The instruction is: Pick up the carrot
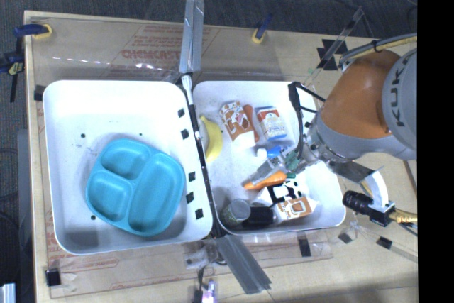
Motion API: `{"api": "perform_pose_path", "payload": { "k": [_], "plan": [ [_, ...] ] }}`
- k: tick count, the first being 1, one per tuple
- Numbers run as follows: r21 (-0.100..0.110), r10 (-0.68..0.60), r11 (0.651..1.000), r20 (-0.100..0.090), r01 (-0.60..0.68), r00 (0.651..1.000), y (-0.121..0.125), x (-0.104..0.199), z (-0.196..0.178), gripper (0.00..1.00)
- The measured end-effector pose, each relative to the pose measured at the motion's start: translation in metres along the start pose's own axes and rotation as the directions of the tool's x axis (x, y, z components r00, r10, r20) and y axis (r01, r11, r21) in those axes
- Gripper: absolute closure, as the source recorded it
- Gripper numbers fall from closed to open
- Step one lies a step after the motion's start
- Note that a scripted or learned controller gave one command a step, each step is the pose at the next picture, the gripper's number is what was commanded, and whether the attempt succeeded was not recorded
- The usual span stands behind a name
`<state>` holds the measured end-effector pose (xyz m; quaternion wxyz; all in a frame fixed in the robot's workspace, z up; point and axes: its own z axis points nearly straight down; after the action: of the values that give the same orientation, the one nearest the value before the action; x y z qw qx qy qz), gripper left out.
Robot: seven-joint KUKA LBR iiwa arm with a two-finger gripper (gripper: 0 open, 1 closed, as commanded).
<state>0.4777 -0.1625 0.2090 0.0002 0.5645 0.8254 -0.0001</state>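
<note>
**Ana:** Dark carpet surrounds a wooden counter (pixel 85 32) bearing two white bins. What sits in them?

**Ben:** The left bin (pixel 64 103) holds a blue divided plate (pixel 135 184). The right bin (pixel 326 213) is cluttered: a banana (pixel 211 138) by the divider, two snack packets (pixel 235 119) toward the far wall, a dark can (pixel 237 210) near the front, and a printed carton (pixel 292 207).

**Ana:** And the carrot?

**Ben:** The carrot (pixel 261 183) lies in the middle of the right bin, just behind the carton. It looks small, slim and bright orange, with one end tapering toward the banana side.

**Ana:** How does it lie relative to the arm?

**Ben:** The arm (pixel 362 106) reaches in from the right, and its end effector (pixel 292 161) is low over the bin, just beside the carrot's right end. The carrot's long axis runs left to right with a slight tilt, its right end farther from the camera, so it points roughly at the tool.

**Ana:** Is the end effector open or closed?

**Ben:** I cannot tell; the tip blurs into the clutter, and nothing shows the carrot held.

**Ana:** So the coming move?

**Ben:** I judge a short shift left and down, closing across the carrot's narrow width.
</note>
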Motion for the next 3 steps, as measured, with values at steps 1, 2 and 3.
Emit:
{"api": "perform_pose_path", "payload": {
  "k": [1,2,3],
  "plan": [
    [-0.007,0.017,1.000,0.002,-0.017,1.000,0.006,0.008,0.114,0.00],
    [-0.006,0.014,1.000,0.002,-0.014,1.000,0.006,0.008,0.105,1.00],
    [-0.006,0.009,1.000,0.002,-0.009,1.000,0.007,0.007,0.095,1.00]
  ]
}}
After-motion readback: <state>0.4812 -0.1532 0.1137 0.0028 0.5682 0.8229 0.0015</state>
